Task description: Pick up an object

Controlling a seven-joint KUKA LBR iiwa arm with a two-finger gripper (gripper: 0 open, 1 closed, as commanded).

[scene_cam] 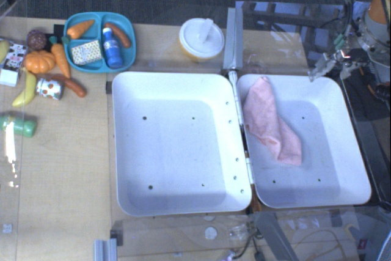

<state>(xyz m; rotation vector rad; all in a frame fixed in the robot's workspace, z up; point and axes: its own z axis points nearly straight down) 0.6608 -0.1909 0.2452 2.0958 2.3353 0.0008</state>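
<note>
While toy food is scattered on the tabletop at the far left, with a blue divided plate beside it, nothing there is close to the arm, and no object is seen on the floor of the left bin. The only thing within easy reach is a pink cloth, which is found in the left half of the right bin, close to the wall shared with the left bin. Its long axis is laid on a slant, from the far left of that bin down toward the near middle. It is seen as a soft, crumpled strip, bunched and folded over at its near end, so it is judged likely to give under a grasp rather than slide. The gripper is held over the far right corner of the right bin, well apart from the cloth; whether it is open or closed cannot be told. From there the cloth is placed to the left and nearer the camera, so a move across and down is judged to be needed.
</note>
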